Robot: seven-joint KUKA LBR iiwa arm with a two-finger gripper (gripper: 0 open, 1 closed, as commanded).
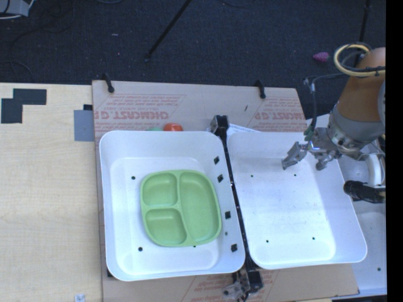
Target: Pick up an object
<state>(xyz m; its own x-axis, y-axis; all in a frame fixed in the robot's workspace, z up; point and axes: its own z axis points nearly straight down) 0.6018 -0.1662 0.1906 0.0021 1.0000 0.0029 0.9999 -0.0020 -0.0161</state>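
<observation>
My two-finger metal gripper point(308, 156) hangs over the upper right of the right shallow white plastic bin point(296, 257), fingers spread apart and holding nothing; the pale green three-compartment plastic plate point(181, 207) lies flat in the left white bin point(119, 231)

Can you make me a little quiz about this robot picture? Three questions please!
1. True or false: the green plate lies in the left bin.
2. How many compartments does the green plate have? A) two B) three C) five
3. Fill in: the gripper hangs over the ____ bin.

Key
1. True.
2. B, three: two at the top and one lower left beside the long right one.
3. Right. It is near that bin's upper right part.
</observation>
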